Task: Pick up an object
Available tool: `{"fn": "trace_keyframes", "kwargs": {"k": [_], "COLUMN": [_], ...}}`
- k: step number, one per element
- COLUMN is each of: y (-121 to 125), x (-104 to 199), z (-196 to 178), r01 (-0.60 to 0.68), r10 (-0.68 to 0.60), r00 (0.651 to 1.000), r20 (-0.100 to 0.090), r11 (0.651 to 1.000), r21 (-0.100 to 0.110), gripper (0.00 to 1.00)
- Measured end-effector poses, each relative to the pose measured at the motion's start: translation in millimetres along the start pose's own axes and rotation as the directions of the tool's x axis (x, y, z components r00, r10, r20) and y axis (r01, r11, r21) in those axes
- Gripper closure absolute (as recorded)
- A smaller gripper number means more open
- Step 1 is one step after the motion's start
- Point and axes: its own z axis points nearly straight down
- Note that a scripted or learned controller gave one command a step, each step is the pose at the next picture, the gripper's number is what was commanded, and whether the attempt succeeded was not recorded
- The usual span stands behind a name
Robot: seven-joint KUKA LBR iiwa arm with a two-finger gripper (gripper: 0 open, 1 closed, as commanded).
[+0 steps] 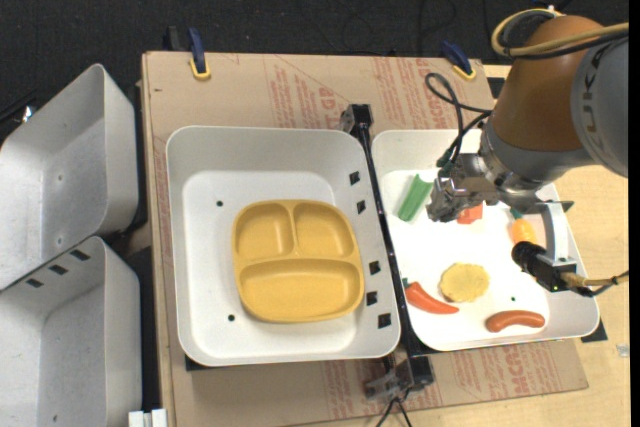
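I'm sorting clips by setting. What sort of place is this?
Probably a robotics lab: an arm over two white bins clamped to a board, toy food like a sausage in one, cables across the floor.

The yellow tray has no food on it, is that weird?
A bit. The yellow tray lies bare in the left bin, while the toy food is scattered loose in the right bin. Nothing looks spilled or broken.

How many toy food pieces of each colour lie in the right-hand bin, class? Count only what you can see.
Green: 1, the green piece
Red: 1, the red chili pepper
Yellow: 1, the round yellow piece
Orange: 1, the orange piece
Reddish-brown: 1, the sausage
Total: 5
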Motion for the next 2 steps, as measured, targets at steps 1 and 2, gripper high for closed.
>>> {"fn": "trace_keyframes", "kwargs": {"k": [1,2], "y": [8,20], "x": [54,98], "z": [-9,-2], "r01": [0.002,0.001], "r10": [-0.002,-0.001], "r00": [1.0,1.0], "r20": [-0.001,0.0], "r11": [1.0,1.0], "r21": [0.0,0.001], "gripper": [1.0,1.0]}}
